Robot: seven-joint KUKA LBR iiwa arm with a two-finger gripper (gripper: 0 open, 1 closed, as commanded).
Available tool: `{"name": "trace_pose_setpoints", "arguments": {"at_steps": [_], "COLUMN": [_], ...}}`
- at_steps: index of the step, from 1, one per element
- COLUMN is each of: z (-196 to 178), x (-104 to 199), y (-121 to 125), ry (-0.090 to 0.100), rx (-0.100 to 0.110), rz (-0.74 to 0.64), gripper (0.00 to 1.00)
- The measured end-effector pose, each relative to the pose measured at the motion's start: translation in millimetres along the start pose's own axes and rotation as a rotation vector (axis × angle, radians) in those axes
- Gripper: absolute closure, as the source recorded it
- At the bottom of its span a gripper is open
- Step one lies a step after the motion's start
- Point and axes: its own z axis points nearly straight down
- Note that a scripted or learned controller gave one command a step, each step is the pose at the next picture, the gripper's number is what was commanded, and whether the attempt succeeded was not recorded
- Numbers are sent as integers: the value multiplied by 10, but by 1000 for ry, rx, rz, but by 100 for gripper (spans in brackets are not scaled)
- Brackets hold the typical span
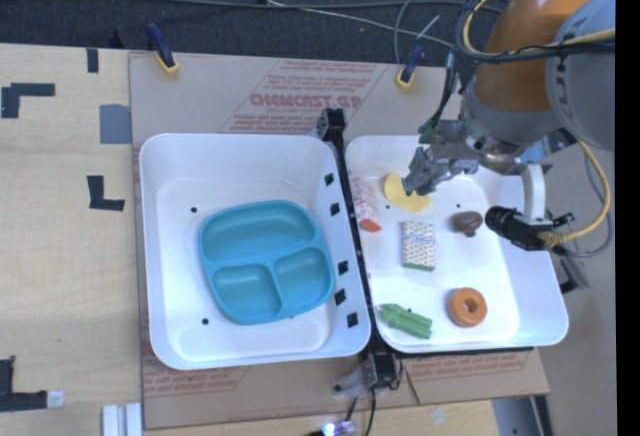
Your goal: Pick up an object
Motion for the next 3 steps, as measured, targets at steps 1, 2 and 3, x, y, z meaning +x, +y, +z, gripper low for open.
{"name": "trace_pose_setpoints", "arguments": {"at_steps": [1,2,3], "z": [12,-6,179], "x": [420,997,1482], "y": [144,320,481], "ry": [0,0,-2], "rx": [0,-1,0], "rz": [1,0,2], "gripper": [100,100,100]}}
